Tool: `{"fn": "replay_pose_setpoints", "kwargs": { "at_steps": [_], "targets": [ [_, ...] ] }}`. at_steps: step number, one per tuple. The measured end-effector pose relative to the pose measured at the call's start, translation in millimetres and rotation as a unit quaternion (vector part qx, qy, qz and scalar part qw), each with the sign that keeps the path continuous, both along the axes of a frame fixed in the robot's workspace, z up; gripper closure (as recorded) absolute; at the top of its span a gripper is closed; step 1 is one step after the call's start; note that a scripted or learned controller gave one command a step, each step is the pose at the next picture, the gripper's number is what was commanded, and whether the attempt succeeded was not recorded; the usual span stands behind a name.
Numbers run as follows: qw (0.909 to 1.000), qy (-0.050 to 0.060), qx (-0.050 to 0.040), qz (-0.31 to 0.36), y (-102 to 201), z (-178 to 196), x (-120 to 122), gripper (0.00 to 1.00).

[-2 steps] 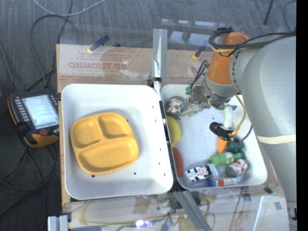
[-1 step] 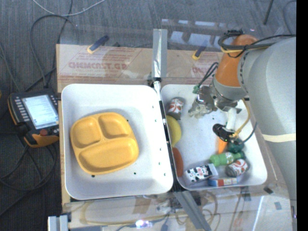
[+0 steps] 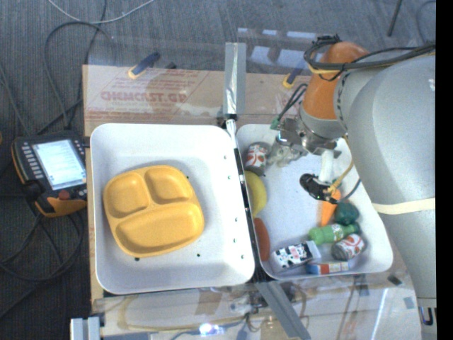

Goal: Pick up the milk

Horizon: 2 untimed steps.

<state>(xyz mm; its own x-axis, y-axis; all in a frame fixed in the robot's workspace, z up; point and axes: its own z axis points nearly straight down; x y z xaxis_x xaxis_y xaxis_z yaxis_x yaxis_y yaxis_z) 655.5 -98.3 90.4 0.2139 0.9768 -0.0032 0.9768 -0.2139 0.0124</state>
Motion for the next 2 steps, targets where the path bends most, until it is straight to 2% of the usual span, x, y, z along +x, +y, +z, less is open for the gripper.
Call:
{"fn": "replay_pose_setpoints", "kwargs": {
  "at_steps": [1, 2],
  "targets": [
    [0.9825, 0.002, -0.0034, 0.186, -2, 0, 16, 1.0],
    [0.9744, 0.007, -0.0008, 0.225, -58, 16, 13, 1.0]
  ]
}}
